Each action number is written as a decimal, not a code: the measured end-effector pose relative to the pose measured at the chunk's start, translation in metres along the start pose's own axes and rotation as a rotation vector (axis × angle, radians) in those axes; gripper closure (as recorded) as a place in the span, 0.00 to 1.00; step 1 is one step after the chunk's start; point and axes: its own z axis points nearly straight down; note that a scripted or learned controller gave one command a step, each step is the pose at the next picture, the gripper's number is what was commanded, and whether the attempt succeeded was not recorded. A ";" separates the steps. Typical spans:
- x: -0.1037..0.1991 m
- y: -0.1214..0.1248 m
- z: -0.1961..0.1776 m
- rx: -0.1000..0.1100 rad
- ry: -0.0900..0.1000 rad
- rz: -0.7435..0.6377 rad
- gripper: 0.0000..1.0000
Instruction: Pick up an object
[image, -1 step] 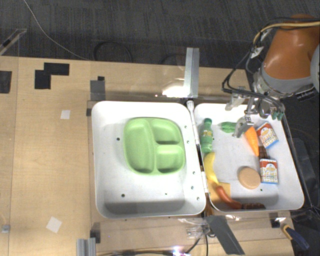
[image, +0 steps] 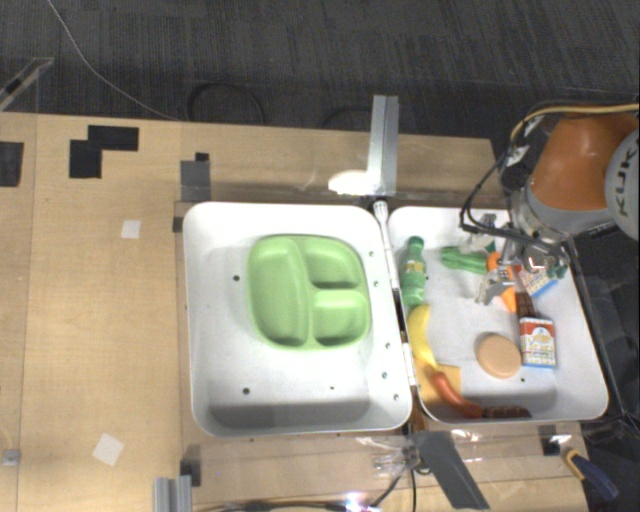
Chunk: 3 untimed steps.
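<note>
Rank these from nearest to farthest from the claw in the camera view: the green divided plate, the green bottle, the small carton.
Measured from the claw in the right bin:
1. Small carton, just below the claw, same bin.
2. Green bottle, at that bin's left wall.
3. Green divided plate, across in the left bin.

Green divided tray (image: 305, 290) in left bin (image: 205, 400); pincer (image: 500, 285) over right bin (image: 590, 390).

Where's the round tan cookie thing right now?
The round tan disc lies in the right bin, toward its near side, right beside the small red and white box and just right of the banana.
</note>
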 end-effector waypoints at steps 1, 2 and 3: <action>0.020 -0.001 0.002 0.002 -0.017 0.039 0.00; -0.021 -0.008 0.012 -0.001 0.006 0.015 0.00; 0.033 -0.017 0.013 -0.002 0.010 0.061 0.00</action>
